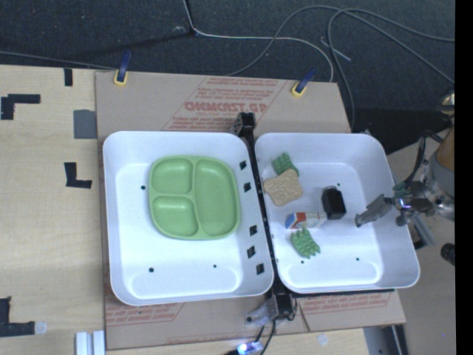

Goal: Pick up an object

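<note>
We see two white bins side by side on the desk. The left bin (pixel 126 198) carries a green divided plate (pixel 195 197). In the right bin (pixel 369 161), near frame centre, lie a green leafy piece (pixel 282 163), a tan sponge-like slab (pixel 283 189) touching it, a small black block (pixel 334 202), a red, white and blue tube (pixel 304 219) and another green piece (pixel 304 242). The pincer (pixel 369 214) hovers at the bin's right side, holding nothing; how far it is open we cannot tell.
</note>
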Available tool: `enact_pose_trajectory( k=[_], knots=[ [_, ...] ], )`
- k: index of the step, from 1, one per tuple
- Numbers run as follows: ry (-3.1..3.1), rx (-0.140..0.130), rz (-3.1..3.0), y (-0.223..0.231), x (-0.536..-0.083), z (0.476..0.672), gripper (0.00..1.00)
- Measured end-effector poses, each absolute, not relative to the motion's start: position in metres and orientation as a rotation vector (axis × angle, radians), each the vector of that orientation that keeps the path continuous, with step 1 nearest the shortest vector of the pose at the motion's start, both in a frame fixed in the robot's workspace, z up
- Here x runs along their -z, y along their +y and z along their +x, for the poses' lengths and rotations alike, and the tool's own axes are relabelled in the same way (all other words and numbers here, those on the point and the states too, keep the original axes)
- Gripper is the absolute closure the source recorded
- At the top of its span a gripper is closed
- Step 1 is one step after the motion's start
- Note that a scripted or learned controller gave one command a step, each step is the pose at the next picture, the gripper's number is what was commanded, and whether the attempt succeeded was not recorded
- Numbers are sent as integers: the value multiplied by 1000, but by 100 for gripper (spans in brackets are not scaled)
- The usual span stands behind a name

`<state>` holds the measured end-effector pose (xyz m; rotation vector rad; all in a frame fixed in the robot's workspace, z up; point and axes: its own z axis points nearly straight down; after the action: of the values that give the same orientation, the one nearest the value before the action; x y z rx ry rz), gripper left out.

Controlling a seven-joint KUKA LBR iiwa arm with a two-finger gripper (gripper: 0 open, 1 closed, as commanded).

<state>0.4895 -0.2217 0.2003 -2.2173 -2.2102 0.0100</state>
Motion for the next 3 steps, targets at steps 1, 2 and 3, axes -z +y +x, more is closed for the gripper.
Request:
enact_pose_trajectory(
  k=[1, 2, 3],
  knots=[
    [-2221, -2, -2220, -222, -205, 492, 0],
    [-2219, -4, -2216, -212, -158, 490, 0],
    [-2219, -5, -2217, -212, -112, 494, 0]
  ],
)
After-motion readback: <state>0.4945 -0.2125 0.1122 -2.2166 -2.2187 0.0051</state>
